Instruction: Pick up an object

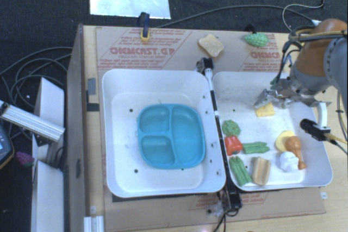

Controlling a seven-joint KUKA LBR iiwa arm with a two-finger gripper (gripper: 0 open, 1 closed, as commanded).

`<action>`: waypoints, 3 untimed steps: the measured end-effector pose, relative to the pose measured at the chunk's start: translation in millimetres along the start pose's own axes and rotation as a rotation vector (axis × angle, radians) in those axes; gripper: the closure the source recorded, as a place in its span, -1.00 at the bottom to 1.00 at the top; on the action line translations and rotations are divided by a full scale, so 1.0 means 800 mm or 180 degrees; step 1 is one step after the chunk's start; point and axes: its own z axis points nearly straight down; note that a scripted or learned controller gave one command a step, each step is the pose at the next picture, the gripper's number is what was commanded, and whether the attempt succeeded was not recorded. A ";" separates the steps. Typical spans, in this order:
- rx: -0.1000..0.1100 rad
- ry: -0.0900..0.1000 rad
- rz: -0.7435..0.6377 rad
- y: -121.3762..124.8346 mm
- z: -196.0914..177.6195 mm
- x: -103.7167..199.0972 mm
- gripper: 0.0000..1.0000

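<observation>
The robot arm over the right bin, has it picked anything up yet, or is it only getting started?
Nothing looks lifted yet. The gripper is down in the right bin, right beside the yellow cheese wedge, which lies on the bin floor. So the reach is done; grasping and lifting are left. The other toy foods, such as the red pepper and the chicken leg, lie untouched, and the blue tray sits in the left bin.

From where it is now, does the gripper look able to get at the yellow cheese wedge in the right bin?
Probably yes. The gripper hangs right beside the yellow cheese wedge, which lies apart from the other toy food on the right bin floor, so nothing seems to block it.
</observation>
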 end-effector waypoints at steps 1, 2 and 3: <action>-0.0043 -0.0014 -0.0005 0.005 -0.021 -0.002 1.00; -0.0035 -0.0011 -0.0005 0.004 -0.019 -0.002 -1.00; -0.0007 0.0001 -0.0001 0.001 -0.001 -0.007 -1.00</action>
